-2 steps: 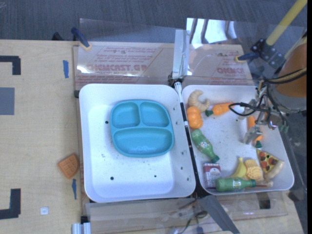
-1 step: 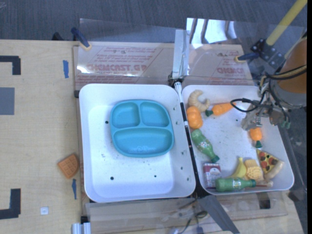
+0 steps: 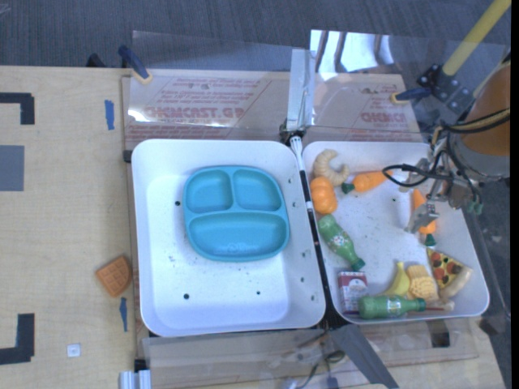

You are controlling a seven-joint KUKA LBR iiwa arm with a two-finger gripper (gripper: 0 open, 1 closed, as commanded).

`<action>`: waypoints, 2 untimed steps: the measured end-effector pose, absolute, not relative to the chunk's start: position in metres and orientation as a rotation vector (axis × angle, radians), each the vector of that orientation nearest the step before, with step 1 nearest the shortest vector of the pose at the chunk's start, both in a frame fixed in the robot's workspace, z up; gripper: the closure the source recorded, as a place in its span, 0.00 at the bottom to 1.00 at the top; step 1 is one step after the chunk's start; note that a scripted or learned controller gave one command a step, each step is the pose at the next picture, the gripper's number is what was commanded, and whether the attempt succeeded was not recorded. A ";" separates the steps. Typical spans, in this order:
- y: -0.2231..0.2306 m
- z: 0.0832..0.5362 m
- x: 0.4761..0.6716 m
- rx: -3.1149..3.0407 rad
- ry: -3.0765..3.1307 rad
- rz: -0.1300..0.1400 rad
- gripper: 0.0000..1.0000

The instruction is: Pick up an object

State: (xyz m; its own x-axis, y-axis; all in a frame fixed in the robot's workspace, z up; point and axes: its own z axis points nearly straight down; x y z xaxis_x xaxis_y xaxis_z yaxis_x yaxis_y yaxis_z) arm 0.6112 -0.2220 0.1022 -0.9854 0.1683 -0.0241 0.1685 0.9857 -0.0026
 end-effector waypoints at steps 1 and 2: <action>-0.222 0.088 0.605 0.342 3.114 -0.001 0.00; -0.222 0.103 0.609 0.336 3.100 -0.006 1.00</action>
State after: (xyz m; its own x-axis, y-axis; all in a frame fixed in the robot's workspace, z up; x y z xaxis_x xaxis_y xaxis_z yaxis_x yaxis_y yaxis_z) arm 0.6091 -0.2222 0.1034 -0.9765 0.2143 -0.0241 0.2144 0.9768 -0.0012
